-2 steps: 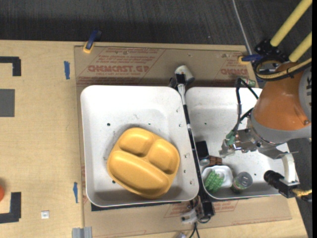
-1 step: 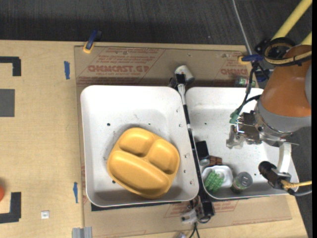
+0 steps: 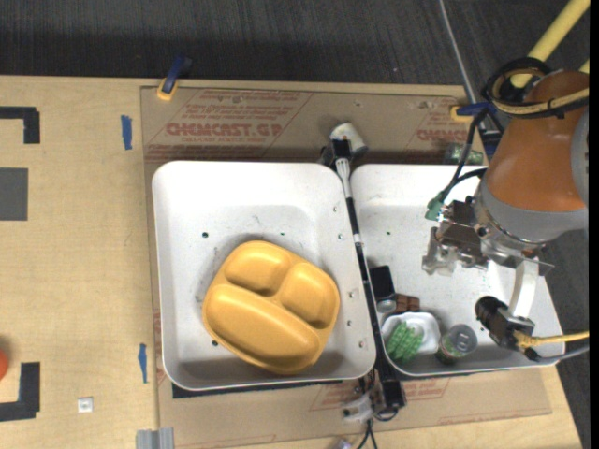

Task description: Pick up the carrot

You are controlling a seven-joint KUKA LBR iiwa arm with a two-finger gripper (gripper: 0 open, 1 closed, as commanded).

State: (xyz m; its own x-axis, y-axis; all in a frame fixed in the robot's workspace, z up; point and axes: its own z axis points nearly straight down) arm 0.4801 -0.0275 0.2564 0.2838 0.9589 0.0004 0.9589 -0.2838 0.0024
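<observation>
The gripper (image 3: 460,251) hangs over the right bin (image 3: 393,199) at right of frame (whether its grip is closed, I cannot tell). A yellow bread-shaped toy (image 3: 271,305) fills the left bin (image 3: 187,204).

A: Floor condition?

B: Dark grey carpet (image 3: 281,17) along the top of the view, evenly lit.

A: Worktop?

B: Pale wooden worktop (image 3: 75,251), with a printed brown cardboard sheet (image 3: 309,124) laid flat on it. Black tape marks (image 3: 28,124) sit near its left edge. Blue tape strips (image 3: 126,131) stand at the cardboard's left side, and a clamp (image 3: 171,79) grips its upper left corner.
</observation>
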